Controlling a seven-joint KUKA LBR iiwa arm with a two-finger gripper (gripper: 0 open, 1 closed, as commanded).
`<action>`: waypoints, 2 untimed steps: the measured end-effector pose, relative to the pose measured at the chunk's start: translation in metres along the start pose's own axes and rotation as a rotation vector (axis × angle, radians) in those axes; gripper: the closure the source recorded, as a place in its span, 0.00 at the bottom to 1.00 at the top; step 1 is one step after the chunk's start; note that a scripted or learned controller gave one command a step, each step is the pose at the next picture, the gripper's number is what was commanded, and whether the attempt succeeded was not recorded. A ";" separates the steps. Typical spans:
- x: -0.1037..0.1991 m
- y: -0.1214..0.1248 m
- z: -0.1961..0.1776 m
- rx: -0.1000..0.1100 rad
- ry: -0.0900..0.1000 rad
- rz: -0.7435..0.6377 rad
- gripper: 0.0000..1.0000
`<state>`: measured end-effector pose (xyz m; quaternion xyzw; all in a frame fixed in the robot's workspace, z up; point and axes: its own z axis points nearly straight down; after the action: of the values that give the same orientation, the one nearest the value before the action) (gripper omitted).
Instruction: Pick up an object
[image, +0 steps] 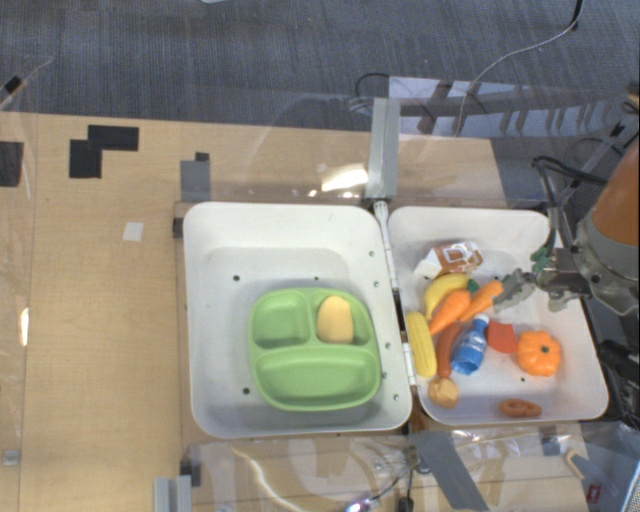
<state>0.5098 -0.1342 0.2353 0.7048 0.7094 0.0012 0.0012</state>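
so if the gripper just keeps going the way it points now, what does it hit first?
The gripper points toward the view's left, over the right bin. First in that line looks like the carrot, its tip just ahead, then the banana. Height above them is unclear, so it might pass over.

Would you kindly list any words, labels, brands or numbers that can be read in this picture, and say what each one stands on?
None can be read.
Brown packet in the right bin: has a pale patch, too blurred to read.
Blue bottle: any label print is too small to read.
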 end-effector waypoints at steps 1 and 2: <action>0.003 0.032 0.132 -0.021 -0.004 0.224 0.00; 0.004 0.032 0.122 -0.021 -0.002 0.224 1.00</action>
<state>0.5426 -0.1300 0.1135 0.7796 0.6261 0.0080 0.0093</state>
